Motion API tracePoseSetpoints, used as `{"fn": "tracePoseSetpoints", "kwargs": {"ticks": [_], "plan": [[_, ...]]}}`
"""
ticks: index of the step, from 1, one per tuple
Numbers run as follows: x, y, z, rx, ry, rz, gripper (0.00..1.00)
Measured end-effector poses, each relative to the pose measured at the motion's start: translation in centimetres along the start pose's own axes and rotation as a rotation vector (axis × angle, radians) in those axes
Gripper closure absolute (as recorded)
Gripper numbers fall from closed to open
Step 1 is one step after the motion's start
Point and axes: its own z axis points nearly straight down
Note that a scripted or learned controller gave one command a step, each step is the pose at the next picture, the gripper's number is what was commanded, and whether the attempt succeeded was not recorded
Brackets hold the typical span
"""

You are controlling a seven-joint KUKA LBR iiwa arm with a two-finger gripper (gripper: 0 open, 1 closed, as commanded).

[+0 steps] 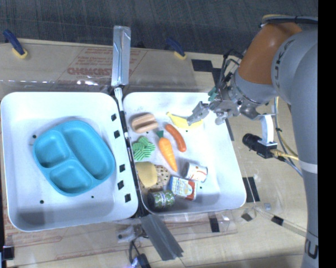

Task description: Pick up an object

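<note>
My gripper [204, 111] hangs over the right bin [229, 166], at its upper right part, and I cannot tell how it stands from this slant. It sits just above and to the right of the banana [182, 120] — whether it touches the fruit I cannot tell, and nothing shows gripped in it.

Taking the banana as my mark: the red sausage [176, 137] lies just below it, the carrot [167, 152] beside that, lower and to the left. The hot dog bun [143, 121] lies to the banana's left, with a green leafy toy [143, 148] beneath the bun. Well below the banana sit a small can [195, 172], a printed carton [183, 187], a dark jar [162, 199] and a speckled biscuit [148, 175] — their labels are too small to read.

Far left of the banana, the left bin [17, 149] bears a blue divided plate [73, 156]. Red print on the cardboard [90, 60] behind the bins is too faint to read. The bench [268, 194] is pale wood, with dark carpet [73, 4] beyond.
</note>
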Motion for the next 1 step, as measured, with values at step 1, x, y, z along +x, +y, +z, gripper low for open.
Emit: {"fn": "tracePoseSetpoints", "kwargs": {"ticks": [1], "plan": [[1.25,3.05,6.68,0.006,0.002,0.02,0.0]]}}
